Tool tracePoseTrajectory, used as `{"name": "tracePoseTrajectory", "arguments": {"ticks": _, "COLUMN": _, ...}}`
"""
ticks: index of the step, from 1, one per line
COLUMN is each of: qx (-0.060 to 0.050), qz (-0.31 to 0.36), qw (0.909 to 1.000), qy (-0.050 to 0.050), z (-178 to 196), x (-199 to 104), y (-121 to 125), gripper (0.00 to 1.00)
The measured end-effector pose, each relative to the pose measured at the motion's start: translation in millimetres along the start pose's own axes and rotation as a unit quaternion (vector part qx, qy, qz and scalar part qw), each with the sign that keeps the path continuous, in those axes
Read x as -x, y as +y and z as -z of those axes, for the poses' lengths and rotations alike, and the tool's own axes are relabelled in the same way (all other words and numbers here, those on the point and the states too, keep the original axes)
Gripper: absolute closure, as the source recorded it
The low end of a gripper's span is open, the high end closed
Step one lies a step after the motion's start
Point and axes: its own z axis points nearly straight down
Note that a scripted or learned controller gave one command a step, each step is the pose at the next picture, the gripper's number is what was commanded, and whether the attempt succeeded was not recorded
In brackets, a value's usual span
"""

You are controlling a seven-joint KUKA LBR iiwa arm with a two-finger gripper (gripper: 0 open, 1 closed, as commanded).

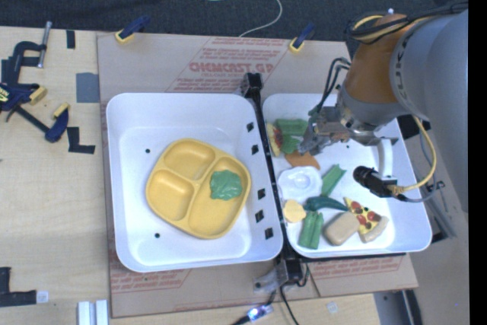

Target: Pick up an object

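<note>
Far left, on the tabletop [46, 186]: blue-and-black clamps [30, 99] lie beside the cardboard sheet [221, 68] that underlies both bins.

Left bin [125, 240]: holds one yellow divided plate [196, 188], set at a slant, its long axis running from upper left to lower right. A green leafy piece [226, 184] sits in the plate's right-hand compartment.

Black clips [253, 84] join the two bins along the shared wall.

Right bin [415, 236]: cluttered with toy food.
- Against its left wall, a red-and-yellow piece [275, 139], with a green block [291, 127] just beside it.
- An orange piece [304, 160] lies directly below the gripper, long axis roughly left-right.
- A white fried egg [299, 181] in the middle; a yellow round piece [294, 211] below it, near the bin's left wall.
- A green stick [332, 180] tilts from lower left to upper right.
- A dark green pepper-like piece [325, 203] lies about horizontal, stem end pointing right.
- A green pod [311, 230] stands nearly vertical in the view, near the front wall.
- A tan bread piece [340, 228] and a pizza slice [365, 218] touch each other at lower right; the slice's tip points up-left.

Gripper [313, 139]: low over the upper left part of the right bin, above the orange piece and the green block. Whether its fingers stand apart or together cannot be told from here; nothing is seen between them. The grey arm [426, 72] with its orange band [373, 72] enters from the right.
</note>
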Motion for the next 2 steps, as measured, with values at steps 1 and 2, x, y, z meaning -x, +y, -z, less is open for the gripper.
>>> {"name": "tracePoseTrajectory", "arguments": {"ticks": 1, "qx": 0.001, "qz": 0.000, "qw": 1.0000, "qy": 0.000, "z": 61, "x": -5, "y": -4, "gripper": 1.00}}
{"name": "tracePoseTrajectory", "arguments": {"ticks": 2, "qx": 0.000, "qz": 0.000, "qw": 1.0000, "qy": 0.000, "z": 85, "x": -6, "y": -3, "gripper": 1.00}}
